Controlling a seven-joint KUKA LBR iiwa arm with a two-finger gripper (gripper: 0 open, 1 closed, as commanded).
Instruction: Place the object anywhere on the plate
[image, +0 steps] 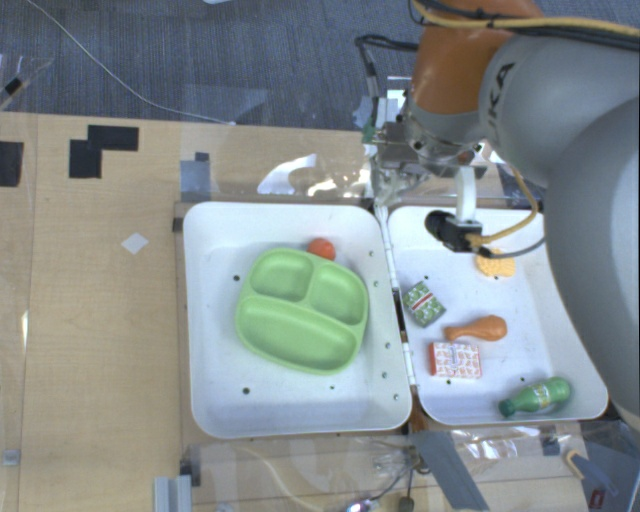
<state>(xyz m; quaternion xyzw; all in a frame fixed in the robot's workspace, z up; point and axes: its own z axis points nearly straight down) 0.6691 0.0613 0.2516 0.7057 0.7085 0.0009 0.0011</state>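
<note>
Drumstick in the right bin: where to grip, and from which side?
From above, probably across the fat end of the drumstick, closing across its long axis. It lies flat, lengthwise left to right; the thin end sits close to the red-and-white box.

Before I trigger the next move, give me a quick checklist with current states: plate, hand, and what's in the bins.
1. The green plate lies flat in the left bin: ok.
2. The hand is over the plate: not ok; it sits at the far end of the divider between the bins.
3. An object is held in the hand: cannot tell.
4. The small orange thing is on the plate: cannot tell; it sits right at the plate's far rim.
5. Pick candidates in the right bin lie unstacked: ok; carton, drumstick, red box, green bottle.
</note>
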